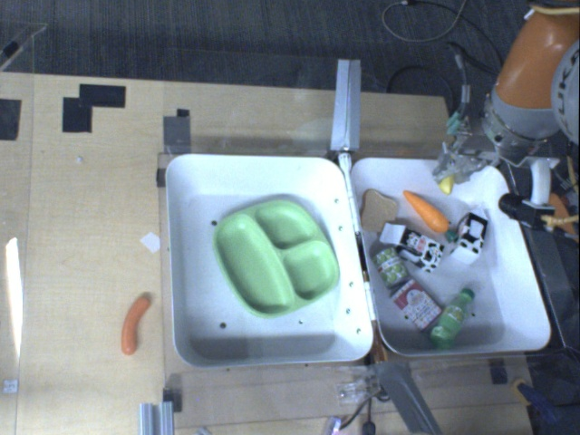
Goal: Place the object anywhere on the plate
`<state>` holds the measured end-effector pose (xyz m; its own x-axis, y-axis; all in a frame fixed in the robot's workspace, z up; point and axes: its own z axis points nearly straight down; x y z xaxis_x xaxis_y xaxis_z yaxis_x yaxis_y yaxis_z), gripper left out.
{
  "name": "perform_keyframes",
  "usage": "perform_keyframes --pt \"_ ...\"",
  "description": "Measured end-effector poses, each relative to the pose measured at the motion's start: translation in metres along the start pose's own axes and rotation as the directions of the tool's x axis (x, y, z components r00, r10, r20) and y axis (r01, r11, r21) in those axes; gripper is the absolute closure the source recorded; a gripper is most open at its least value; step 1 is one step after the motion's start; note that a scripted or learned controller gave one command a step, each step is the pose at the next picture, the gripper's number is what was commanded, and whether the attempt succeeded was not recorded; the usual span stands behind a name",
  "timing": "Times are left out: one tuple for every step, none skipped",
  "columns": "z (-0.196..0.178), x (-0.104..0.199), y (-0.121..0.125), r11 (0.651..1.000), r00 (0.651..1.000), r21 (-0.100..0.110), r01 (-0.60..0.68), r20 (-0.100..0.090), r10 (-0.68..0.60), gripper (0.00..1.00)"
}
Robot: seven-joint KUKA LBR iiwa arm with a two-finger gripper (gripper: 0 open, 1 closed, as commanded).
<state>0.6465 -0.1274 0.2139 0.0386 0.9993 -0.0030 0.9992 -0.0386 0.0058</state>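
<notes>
Carrot [426,210] lies flat, long axis diagonal, tip pointing upper left.

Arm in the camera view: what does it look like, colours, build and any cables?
The arm enters at the upper right: a rounded orange band above a light grey wrist housing. Below it sits a metallic end effector of small silvery parts, over the right bin. A thin dark cable runs along the wrist, and a black fitting sticks out beside it. No markings are legible.

plate [275,257] in left bin [186,243] | bottle [451,316] in right bin [526,306]
</notes>
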Motion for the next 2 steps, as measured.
perform_keyframes --pt "0.028 0.084 0.012 1.0 1.0 0.001 0.027 -0.004 -0.027 1.0" --pt "0.027 0.174 -0.012 0.996 0.996 0.0 0.094 -0.004 -0.094 1.0"
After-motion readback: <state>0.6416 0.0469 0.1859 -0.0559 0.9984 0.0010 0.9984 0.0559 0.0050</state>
